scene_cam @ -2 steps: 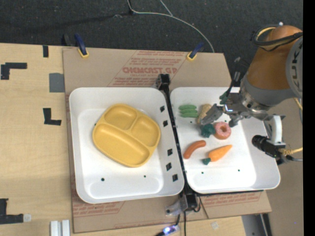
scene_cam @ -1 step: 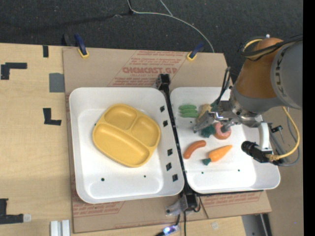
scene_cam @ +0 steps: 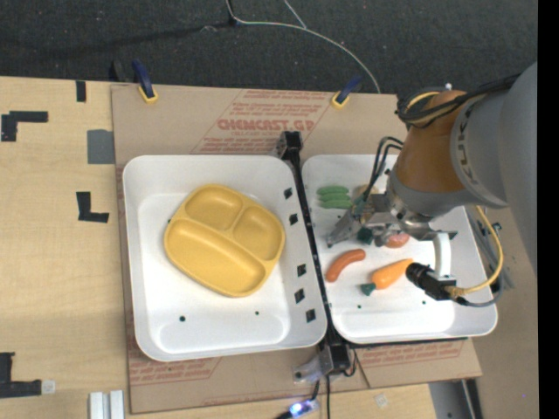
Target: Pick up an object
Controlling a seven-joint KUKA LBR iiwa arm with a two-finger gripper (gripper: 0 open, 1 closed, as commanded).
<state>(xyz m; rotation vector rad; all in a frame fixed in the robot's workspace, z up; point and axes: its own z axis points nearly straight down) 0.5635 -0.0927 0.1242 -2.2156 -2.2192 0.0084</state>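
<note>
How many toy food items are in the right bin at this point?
3 visible. A green piece near the bin's upper left, an orange-red sausage mid-left, and a carrot beside it at centre. The arm covers part of the bin, so more may be hidden.

We see a light wooden tabletop with black tape marks, a brown cardboard sheet held by blue clamps, and dark carpet behind.

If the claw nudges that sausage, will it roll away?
Probably a little. The sausage looks rounded and smooth, so it may roll or slip sideways. Its slight curve should stop it soon, and the bin floor looks flat.
</note>
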